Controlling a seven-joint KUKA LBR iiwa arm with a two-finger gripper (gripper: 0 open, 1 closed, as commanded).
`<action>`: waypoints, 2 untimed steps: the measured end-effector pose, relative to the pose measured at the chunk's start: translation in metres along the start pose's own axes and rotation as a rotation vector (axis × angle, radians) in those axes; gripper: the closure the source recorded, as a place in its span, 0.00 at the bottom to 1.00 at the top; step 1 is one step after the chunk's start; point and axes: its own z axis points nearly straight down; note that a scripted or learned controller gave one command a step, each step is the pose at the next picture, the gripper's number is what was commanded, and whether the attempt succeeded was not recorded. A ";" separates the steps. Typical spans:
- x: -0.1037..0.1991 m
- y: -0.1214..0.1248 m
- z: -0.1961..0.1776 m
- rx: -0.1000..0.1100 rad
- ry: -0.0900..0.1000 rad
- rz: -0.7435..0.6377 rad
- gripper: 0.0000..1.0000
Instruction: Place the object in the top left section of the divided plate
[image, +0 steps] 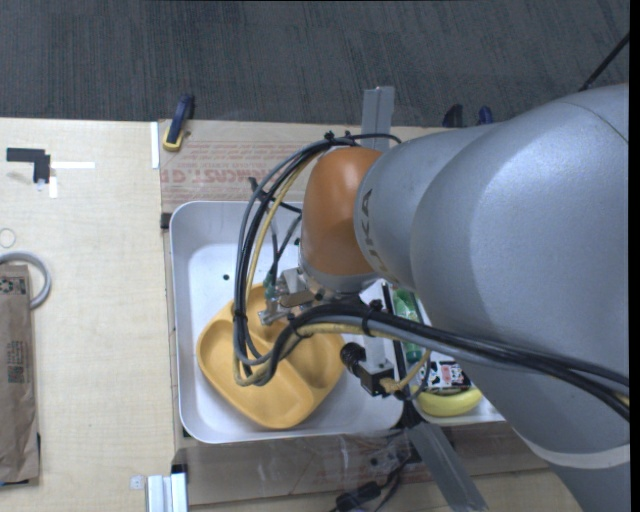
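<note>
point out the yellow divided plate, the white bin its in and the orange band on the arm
yellow divided plate (268, 392): camera view, on the bare floor of its lower section
white bin (200, 262): camera view, on the bare floor near its upper left corner
orange band (332, 225): camera view, on its rounded side facing the camera

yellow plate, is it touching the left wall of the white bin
Apart. In the camera view a strip of bare white floor shows between the yellow plate and the left wall of the white bin.
</note>
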 end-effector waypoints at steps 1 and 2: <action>0.035 0.038 0.002 0.006 -0.015 0.344 1.00; 0.044 0.016 -0.001 -0.036 -0.025 0.353 1.00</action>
